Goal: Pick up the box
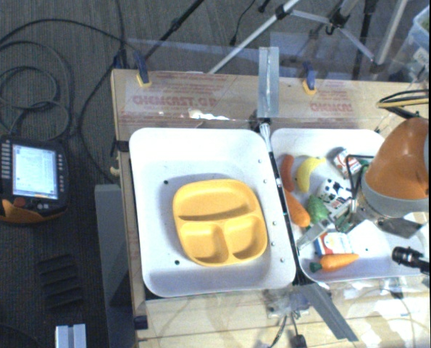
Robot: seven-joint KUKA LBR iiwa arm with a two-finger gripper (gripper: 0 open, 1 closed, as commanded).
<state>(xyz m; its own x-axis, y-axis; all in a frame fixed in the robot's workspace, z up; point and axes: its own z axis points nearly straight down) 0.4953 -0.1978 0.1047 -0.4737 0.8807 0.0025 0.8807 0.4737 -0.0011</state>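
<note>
A small white and red box lies near the front of the right bin. An orange carrot rests against its front side. My gripper hangs low in this bin, just behind the box and beside a green piece. The grey wrist and orange band of the arm cover the bin's right part. Nothing can be seen held in the gripper.
The right bin also holds a second carrot, a red-orange piece, a yellow lemon, a white card with black spots and a shiny packet. A yellow divided tray lies in the left bin.
</note>
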